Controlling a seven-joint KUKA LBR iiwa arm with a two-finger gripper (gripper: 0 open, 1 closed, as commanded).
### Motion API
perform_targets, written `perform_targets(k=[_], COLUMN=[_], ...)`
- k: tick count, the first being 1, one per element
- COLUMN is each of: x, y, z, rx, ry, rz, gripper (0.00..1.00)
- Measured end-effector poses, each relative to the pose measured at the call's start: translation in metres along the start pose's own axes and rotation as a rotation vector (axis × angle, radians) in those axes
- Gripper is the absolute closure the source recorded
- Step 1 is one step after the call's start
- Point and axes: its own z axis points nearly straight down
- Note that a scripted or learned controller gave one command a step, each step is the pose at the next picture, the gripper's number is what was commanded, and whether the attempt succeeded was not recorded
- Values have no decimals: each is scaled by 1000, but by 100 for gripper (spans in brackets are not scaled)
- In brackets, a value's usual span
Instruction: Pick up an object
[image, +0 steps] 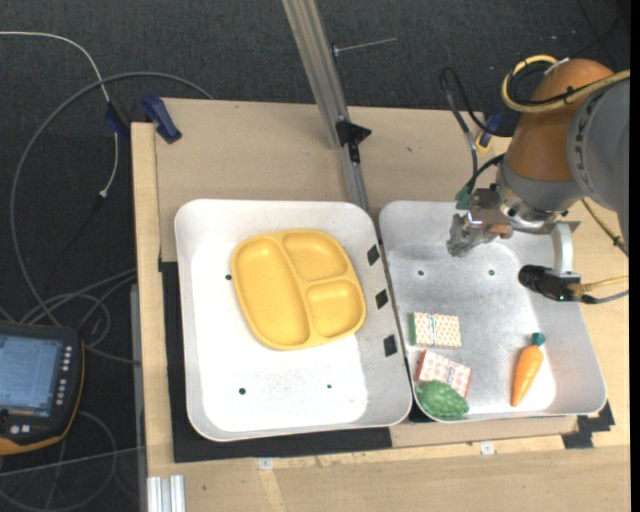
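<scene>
Dark carpet surrounds the desk (250, 130). Near the right bin's (560, 330) far edge the gripper (468, 236) is seen, finger state indiscernible; the carrot (527, 370), well apart, may be missed.

Plenty of bare floor in my right bin (480, 290) up top; 4 things crowd its near edge: carrot (527, 370), broccoli (442, 399), 2 packets.

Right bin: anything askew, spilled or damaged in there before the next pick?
Nothing looks spilled or broken. In the right bin, the green toy sits jammed in the near-left corner with the red-and-white packet touching it. The patterned packet and carrot lie apart. The gripper is over the far end.
</scene>
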Motion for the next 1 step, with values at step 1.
perform_targets(k=[1], x=[10], y=[8], z=[-56], rx=[-2], ry=[0], rz=[-2], gripper=[100])
